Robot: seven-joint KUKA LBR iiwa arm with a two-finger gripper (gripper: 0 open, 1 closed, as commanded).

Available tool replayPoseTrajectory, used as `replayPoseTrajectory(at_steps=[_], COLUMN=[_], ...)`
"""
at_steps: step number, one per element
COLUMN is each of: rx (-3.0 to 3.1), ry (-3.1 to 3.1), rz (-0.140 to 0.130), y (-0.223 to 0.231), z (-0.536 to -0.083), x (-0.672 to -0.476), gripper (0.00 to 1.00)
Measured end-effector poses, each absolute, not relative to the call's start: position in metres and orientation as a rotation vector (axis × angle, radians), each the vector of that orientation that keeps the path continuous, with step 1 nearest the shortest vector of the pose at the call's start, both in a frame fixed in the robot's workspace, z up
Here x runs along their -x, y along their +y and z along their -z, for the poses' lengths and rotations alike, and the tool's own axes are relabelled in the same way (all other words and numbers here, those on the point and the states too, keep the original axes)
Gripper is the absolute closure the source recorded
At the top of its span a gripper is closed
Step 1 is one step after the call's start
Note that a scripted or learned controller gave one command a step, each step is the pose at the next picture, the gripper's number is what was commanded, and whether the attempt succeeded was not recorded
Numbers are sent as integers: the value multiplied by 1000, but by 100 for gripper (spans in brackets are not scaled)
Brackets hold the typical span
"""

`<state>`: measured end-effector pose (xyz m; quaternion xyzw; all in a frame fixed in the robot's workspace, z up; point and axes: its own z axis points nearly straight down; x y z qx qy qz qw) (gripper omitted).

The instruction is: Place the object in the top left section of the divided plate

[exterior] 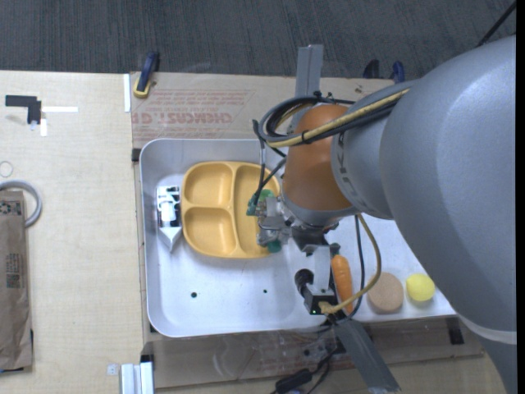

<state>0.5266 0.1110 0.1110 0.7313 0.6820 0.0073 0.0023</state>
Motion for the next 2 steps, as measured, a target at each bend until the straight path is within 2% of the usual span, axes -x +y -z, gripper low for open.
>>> replayPoseTrajectory(at_steps=[1, 2], rx=[-2467, -2570], ry=[1923, 1697], rz=[-3, -66], y=[36, 49], z=[-158, -149], x=[-509, -515], gripper=[100, 100])
